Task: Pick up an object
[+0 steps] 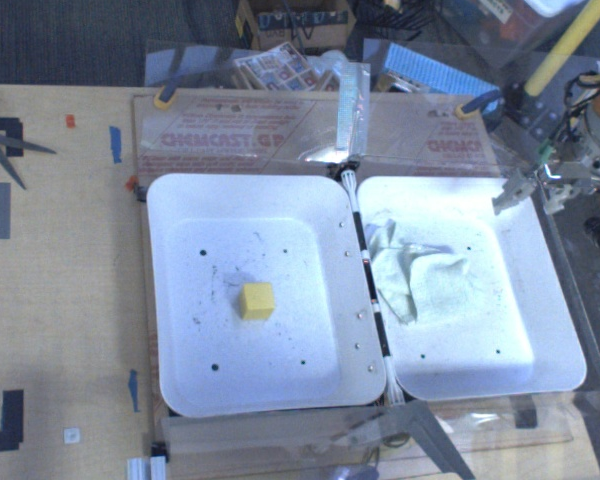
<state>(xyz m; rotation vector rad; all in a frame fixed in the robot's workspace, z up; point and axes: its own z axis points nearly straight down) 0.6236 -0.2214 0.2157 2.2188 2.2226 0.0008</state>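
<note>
We note the gripper [525, 190] sits at the right bin's [550, 268] upper corner, blurred; its finger position cannot be determined. The arm [580, 158] is cut off by the right edge. The cloth's [405, 268] folds hide its underside.

A yellow block [257, 301] sits near the middle of the left bin [180, 208]; a crumpled white cloth [405, 268] lies in the right bin [540, 358]; the hand [525, 190] hovers at that bin's far right corner
</note>
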